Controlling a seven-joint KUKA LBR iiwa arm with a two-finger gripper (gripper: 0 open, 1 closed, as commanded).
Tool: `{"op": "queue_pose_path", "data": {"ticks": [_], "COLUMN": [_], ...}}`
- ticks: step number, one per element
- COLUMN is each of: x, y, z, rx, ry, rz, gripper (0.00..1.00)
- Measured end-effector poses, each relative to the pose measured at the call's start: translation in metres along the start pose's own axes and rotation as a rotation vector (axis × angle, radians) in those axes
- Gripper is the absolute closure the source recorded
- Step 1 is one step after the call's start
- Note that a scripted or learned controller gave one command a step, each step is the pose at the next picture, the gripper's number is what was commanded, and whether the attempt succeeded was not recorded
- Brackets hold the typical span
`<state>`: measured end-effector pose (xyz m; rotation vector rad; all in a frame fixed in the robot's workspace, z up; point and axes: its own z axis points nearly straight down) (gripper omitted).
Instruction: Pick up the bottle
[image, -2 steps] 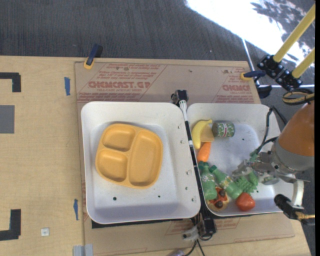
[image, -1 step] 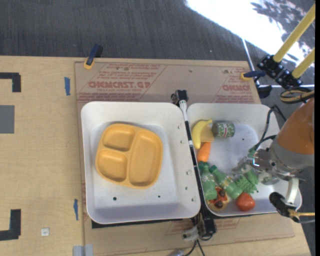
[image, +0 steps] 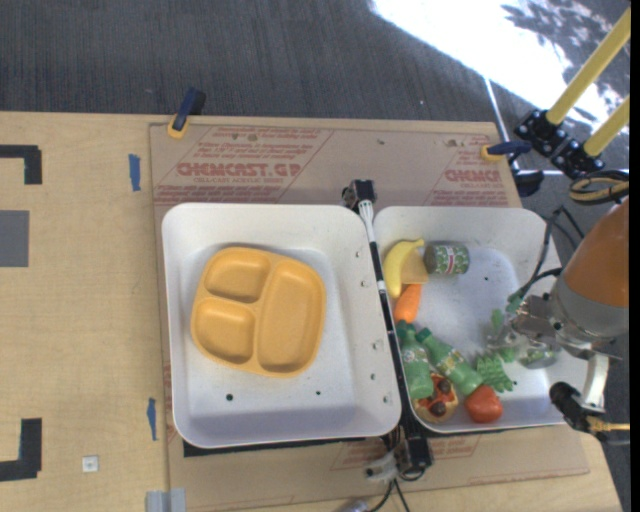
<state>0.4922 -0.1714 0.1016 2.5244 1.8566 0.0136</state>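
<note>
Starting at the bottom of the frame: the right bin (image: 535, 235) has its clutter piled in the lower left corner. There's a tomato (image: 483, 403), a pizza slice (image: 438, 400), and just above them the green bottle (image: 447, 362), lying on its side at a slant against the bin's left wall. My guess is it's flat like that because everything just got dumped in.

The gripper (image: 522, 335) sits at the right-middle of the frame, over the bin's right side, close to some leafy green stuff (image: 495, 370) but apart from the bottle. Whether it's open or closed I honestly can't tell, since it's too cluttered there, and I see nothing clearly held.

Further up are a carrot (image: 407, 303), a banana (image: 400, 262) and a can (image: 446, 259). The left bin (image: 180, 300) holds a yellow divided plate (image: 260, 310) — well out of the way.
</note>
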Motion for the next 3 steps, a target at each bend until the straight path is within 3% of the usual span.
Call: {"op": "queue_pose_path", "data": {"ticks": [1, 2, 3], "x": [0.054, 0.015, 0.056], "y": [0.037, 0.04, -0.013], "z": [-0.083, 0.006, -0.1], "rx": [0.011, 0.014, 0.011], "ry": [-0.003, 0.0, 0.0], "rz": [0.19, -0.223, -0.263], "gripper": [1.0, 1.0, 1.0]}}
